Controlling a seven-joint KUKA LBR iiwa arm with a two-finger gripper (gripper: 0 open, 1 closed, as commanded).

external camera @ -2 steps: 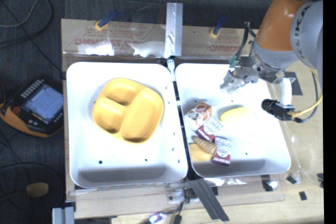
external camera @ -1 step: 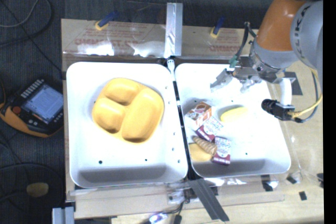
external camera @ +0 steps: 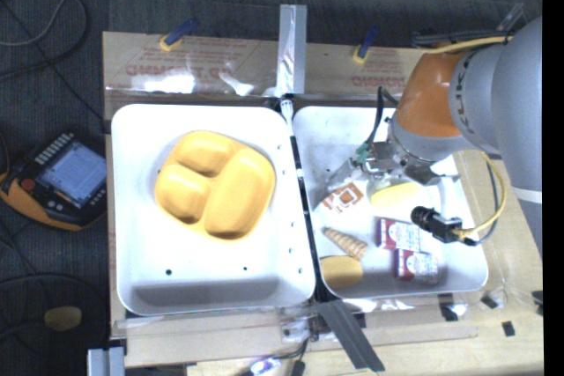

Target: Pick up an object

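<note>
Small items (external camera: pixel 388 233) in right bin (external camera: pixel 476 277)

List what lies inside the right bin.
In the right bin: a small orange-and-white packet, a pale yellow piece, a waffle cone, a round tan piece and two red-and-white cartons. The arm covers its upper right part.

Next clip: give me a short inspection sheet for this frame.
Surface: two white bins, left bin and right bin, on a bench.
Job's things: large yellow tray in left bin; right bin holds ice cream cone, yellow round piece, small snack packet, two red cartons, pale yellow block.
Clutter: nothing seen.
Grippers: tool low in right bin above the block.
Cables: black cables on floor.
Surroundings: teach pendant at left.
</note>
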